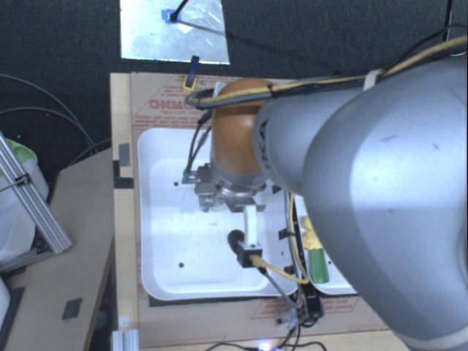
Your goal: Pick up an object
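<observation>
arm (351,159) blocks right bin (335,289); green object (319,265), yellow object (311,234) peek out.

Left bin (167,229) beside right bin (336,290) on the bench (157,105); an object (319,266) in the right bin's left part

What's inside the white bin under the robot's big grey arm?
A green thing and a bit of something yellow peek out of the bin, beside the arm. The arm covers the rest of that bin, so anything else in it is hidden.
</observation>
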{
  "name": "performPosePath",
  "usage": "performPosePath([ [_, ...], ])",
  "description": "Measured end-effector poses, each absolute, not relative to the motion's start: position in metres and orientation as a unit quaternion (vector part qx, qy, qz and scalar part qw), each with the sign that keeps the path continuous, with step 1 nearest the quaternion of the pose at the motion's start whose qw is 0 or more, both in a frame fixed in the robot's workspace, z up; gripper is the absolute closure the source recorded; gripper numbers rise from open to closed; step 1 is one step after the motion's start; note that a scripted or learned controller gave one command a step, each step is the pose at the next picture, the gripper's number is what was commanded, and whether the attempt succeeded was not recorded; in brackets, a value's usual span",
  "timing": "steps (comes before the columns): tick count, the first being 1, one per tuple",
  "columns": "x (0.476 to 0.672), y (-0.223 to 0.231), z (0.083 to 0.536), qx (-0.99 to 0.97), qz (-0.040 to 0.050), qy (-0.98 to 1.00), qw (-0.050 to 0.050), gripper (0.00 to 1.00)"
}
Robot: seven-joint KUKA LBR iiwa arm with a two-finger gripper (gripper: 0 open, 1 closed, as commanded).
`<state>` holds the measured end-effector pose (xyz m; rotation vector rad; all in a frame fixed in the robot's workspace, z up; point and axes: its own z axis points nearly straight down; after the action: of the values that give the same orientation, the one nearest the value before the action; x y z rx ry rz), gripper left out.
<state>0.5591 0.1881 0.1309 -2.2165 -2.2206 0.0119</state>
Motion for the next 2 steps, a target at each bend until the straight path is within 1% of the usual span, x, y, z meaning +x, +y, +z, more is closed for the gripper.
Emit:
performPosePath([
  [1,0.578,0.233,0.325,-0.704,-0.0102,-0.710,-0.004,1.00],
  [2,0.658,0.230,0.274,-0.707,-0.0022,-0.707,-0.002,1.00],
])
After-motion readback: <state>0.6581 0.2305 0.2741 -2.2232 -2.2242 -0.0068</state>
